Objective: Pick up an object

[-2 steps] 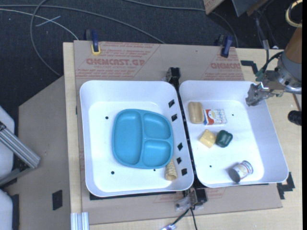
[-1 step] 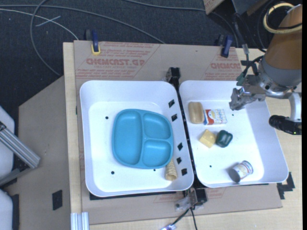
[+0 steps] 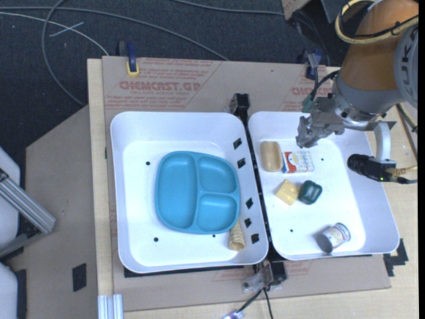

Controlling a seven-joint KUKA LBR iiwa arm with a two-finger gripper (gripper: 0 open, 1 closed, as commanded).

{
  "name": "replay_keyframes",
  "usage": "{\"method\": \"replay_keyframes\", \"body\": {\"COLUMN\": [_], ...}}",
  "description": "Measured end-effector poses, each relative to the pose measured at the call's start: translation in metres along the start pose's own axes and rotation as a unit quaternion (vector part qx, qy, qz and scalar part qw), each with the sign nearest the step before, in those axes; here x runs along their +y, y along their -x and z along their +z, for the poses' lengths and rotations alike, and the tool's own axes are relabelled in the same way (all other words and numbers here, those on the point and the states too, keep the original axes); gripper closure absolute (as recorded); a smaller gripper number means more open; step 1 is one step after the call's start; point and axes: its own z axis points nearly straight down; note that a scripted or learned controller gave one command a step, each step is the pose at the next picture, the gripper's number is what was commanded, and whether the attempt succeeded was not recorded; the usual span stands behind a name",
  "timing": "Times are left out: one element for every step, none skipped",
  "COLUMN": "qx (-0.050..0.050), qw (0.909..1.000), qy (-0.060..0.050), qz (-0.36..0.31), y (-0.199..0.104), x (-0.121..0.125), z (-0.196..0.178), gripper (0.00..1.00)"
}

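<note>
My gripper (image 3: 307, 138) hangs over the back of the right bin (image 3: 372, 218), just above a small white carton with red and blue print (image 3: 298, 162). Nothing shows between its fingers. Left of the carton lies a tan bread-like piece (image 3: 270, 156). Nearer the front sit a yellow wedge (image 3: 287, 192) and a dark green round object (image 3: 310, 192), touching each other. A small silver can (image 3: 333, 237) lies on its side at the bin's front right.
The left bin (image 3: 126, 178) holds a blue sectioned plate (image 3: 197, 192) and a tan cone-like piece (image 3: 236, 236) at its front right corner. A black divider with clips (image 3: 247, 171) runs between the bins. Cardboard covers the bench.
</note>
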Motion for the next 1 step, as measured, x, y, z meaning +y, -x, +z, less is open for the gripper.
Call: {"method": "replay_keyframes", "body": {"qx": [0.0], "qw": [1.0], "qy": [-0.001], "qz": [0.001], "y": [-0.0604], "x": [0.0018], "z": [-0.0013], "gripper": [1.0]}}
